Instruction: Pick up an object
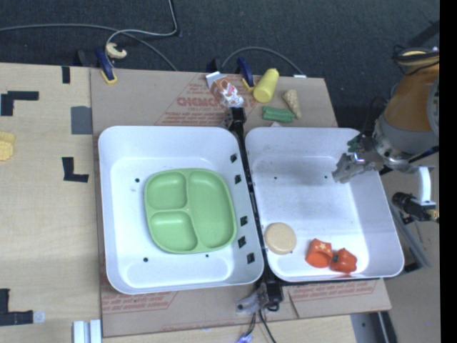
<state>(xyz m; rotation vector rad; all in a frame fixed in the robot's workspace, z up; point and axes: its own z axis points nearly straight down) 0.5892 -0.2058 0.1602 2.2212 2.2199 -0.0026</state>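
Gripper (348,167) at right bin's (307,184) far right wall; finger state indeterminate. Near front wall: round tan disc (280,238), glossy lumpy red pepper (331,256). In left bin (118,191): smooth green three-compartment plate (190,211).

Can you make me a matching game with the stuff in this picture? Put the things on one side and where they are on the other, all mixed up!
Things:
1. green divided plate
2. red pepper
3. yellow bottle
4. gripper

Places:
A. on the cardboard behind the bins
B. in the left bin
C. over the right bin, near its far right side
D. in the right bin's near corner, beside the tan round cookie

Right pairs: 1-B, 2-D, 3-A, 4-C
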